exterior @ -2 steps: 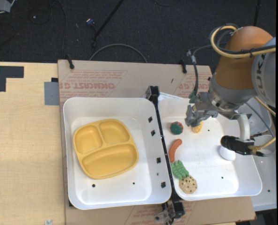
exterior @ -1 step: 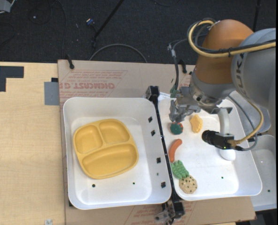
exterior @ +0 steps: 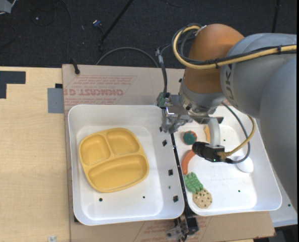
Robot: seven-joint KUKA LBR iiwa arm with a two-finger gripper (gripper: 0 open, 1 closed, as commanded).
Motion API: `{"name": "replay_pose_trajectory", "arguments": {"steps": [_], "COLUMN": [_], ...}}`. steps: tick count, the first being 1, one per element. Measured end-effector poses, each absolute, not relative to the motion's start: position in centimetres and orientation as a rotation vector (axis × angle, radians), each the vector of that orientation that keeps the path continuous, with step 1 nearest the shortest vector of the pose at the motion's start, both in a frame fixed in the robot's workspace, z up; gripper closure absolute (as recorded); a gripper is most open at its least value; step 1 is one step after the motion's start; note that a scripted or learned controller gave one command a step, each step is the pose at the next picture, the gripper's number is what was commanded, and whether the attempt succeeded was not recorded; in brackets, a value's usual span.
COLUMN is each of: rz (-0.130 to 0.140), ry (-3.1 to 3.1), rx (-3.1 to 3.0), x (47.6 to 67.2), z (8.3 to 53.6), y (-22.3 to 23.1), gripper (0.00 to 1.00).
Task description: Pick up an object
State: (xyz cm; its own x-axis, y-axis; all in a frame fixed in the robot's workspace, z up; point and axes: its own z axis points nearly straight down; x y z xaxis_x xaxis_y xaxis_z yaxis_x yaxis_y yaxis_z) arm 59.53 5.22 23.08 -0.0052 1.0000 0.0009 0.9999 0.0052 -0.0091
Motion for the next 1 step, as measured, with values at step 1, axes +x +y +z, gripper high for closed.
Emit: {"name": "replay_pose_trajectory", "arguments": {"steps": [1], "rz": [0.004], "ry": [-2.225], "rx": [-2.212], "x": [61.61], "z": [23.4], "y": [10.72], "gripper": [1.0]}}
